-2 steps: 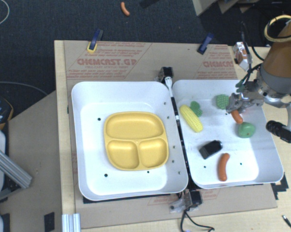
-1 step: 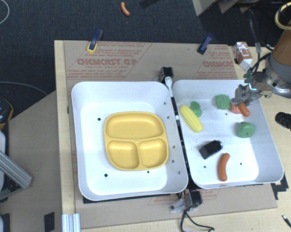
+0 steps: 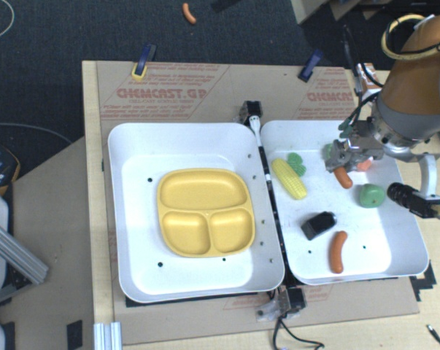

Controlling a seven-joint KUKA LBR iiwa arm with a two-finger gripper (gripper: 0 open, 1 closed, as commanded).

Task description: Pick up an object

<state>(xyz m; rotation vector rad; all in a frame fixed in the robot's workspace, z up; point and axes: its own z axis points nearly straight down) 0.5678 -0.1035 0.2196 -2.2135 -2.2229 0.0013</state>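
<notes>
Nearest the camera, at the 6 o'clock edge of the surface (image 3: pixel 205 319), a small clamp (image 3: pixel 289 301) with trailing cable sits where the two white bins meet. The left bin (image 3: pixel 132 195) carries a yellow divided plate (image 3: pixel 205 211) at its middle, with one long compartment toward 12 o'clock and two smaller ones toward 6 o'clock.

The right bin (image 3: pixel 395 246) holds the loose items. A reddish sausage (image 3: pixel 337 251) lies near its 6 o'clock rim, roughly upright in the view. Just toward 10 o'clock from it is a black block (image 3: pixel 318 224), tilted. A yellow corn cob (image 3: pixel 289 179) lies at the bin's 9 o'clock side, slanted, with a small green round piece (image 3: pixel 296 162) touching or just beside its upper end. A green ball-like item (image 3: pixel 371 195) sits toward the bin's 3 o'clock side.

The grey arm with its orange band (image 3: pixel 417 71) reaches in from 3 o'clock, and the end effector (image 3: pixel 344 162) is low over the bin's 12 o'clock area. An orange-red carrot-like piece (image 3: pixel 342 178) lies directly beneath its tip, slanting toward 5 o'clock; whether it is gripped or merely touched cannot be told, nor whether the end effector is spread or closed.

Off the surface, on the dark floor at 12 o'clock, lies a small orange item (image 3: pixel 189 13).
</notes>
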